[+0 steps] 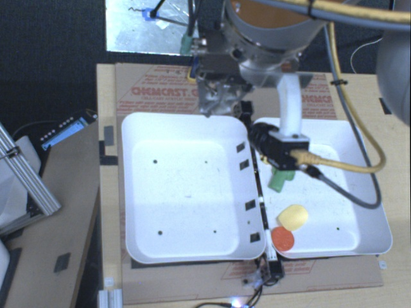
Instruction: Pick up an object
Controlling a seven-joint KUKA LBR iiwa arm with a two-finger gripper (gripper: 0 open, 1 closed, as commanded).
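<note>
Three small objects lie in the right bin point(366, 217). A green block point(280, 180) sits near the bin's left wall, partly hidden under a black cable fitting point(277, 147) on the arm. In front of it lie a yellow rounded piece point(293, 217) and a red-orange disc point(282, 239), close to the front left corner. My gripper point(220, 102) hangs over the far rim of the left bin point(186, 191), near its back right corner. It is well away from all three objects, and nothing shows in it.
The grey arm with its orange band point(282, 5) fills the top middle, and a yellow cable point(340, 165) runs across the right bin. The bins rest on a cardboard sheet point(160, 88). A metal frame point(26, 178) stands at the left.
</note>
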